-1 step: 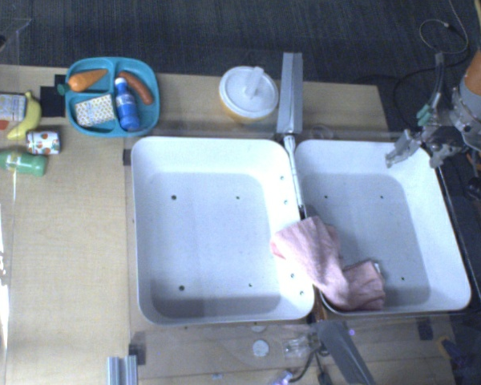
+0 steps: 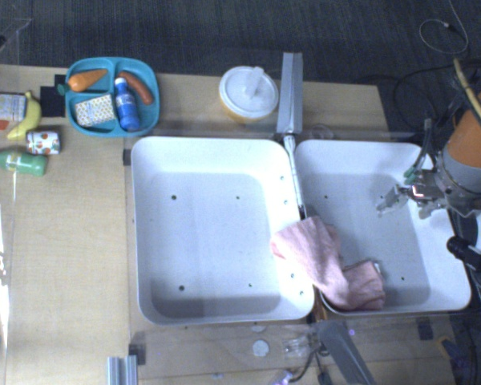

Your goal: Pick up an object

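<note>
A pink cloth [image 2: 325,261] lies crumpled in the right bin [image 2: 361,152], at its near left corner. One end is draped over the divider onto the left bin [image 2: 200,147]. My gripper [image 2: 398,192] hangs over the right side of the right bin, up and to the right of the cloth and well apart from it. It looks open, with nothing between its fingers. The grey arm with its orange band [image 2: 473,139] comes in from the right edge.
A teal divided plate [image 2: 148,79] with toy food sits on the bench at the back left. A white lidded tub [image 2: 248,93] stands behind the bins. A banana [image 2: 26,117], a small can [image 2: 43,142] and a green bottle [image 2: 16,162] lie at far left.
</note>
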Robot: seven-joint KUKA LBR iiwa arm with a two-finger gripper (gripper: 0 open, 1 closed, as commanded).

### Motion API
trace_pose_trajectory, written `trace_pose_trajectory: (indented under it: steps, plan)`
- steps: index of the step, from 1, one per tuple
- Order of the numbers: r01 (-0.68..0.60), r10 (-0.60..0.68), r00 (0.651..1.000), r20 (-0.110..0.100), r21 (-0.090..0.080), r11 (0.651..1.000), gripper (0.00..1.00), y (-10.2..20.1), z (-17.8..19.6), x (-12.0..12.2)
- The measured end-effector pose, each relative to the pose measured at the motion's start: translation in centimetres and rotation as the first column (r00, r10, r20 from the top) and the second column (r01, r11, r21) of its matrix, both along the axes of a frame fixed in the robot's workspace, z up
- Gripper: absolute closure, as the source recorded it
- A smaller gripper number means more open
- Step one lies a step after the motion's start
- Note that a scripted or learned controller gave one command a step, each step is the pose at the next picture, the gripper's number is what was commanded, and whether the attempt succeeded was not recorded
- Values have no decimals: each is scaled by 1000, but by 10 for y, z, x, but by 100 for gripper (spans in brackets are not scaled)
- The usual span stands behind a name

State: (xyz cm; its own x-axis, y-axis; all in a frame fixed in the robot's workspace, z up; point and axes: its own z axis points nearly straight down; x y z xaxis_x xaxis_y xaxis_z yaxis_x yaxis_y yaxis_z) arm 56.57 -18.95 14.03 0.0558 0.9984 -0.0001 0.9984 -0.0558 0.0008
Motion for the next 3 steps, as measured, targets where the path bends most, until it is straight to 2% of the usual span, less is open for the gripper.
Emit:
trace_pose_trajectory:
  steps: [1, 2, 3]
  plan:
    - [-127, 128, 992, 14, -5, 992, 0, 5, -51, -74]
    - [-75, 75, 997, 18, -3, 997, 0, 84, -50, -57]
    - [-138, 138, 990, 15, -5, 990, 0, 85, -51, 4]
